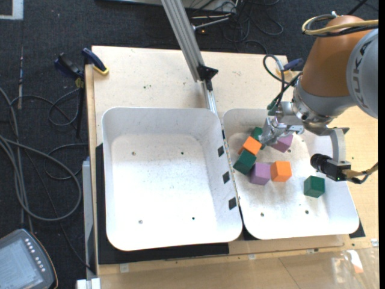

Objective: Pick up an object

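Note:
The right bin (337, 221) holds several small blocks. An orange block (252, 144) leans on a dark green block (244, 162) near the bin's left wall. Just right of them lie a purple block (261, 173) and a second orange block (281, 171). A green block (314, 186) sits apart toward the right. My gripper (275, 136) hangs low over the bin's back part, its fingers right at a purple block (283, 142), with a bit of teal block (257, 133) showing beside them. The wrist hides how the fingers stand.
The left bin (120, 125) lies beside the right one, sharing a raised rim. A slanted metal rail (183, 32) crosses the bench from the top to the bins' junction. A black cable fitting (328, 164) hangs off the wrist over the right bin.

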You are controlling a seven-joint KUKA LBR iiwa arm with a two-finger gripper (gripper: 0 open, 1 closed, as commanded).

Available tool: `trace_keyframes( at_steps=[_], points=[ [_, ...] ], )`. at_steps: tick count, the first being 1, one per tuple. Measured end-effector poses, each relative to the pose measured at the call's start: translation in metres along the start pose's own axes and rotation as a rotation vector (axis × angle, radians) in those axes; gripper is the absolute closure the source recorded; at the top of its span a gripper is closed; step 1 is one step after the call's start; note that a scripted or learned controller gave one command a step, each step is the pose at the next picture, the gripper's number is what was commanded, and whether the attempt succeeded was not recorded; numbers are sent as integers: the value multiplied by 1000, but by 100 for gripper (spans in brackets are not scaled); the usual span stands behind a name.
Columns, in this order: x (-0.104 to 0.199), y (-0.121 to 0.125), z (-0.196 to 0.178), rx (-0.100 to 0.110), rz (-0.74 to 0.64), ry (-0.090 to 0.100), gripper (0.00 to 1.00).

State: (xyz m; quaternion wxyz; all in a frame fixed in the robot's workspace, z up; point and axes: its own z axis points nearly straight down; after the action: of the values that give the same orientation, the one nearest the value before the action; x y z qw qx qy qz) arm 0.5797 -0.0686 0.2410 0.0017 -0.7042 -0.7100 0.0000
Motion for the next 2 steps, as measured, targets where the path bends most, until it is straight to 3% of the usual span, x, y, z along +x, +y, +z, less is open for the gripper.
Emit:
trace_keyframes(
  at_steps=[1, 2],
  points=[
    [53, -14, 8, 0, 0, 0, 100],
    [102, -12, 15, 0, 0, -1, 100]
  ],
)
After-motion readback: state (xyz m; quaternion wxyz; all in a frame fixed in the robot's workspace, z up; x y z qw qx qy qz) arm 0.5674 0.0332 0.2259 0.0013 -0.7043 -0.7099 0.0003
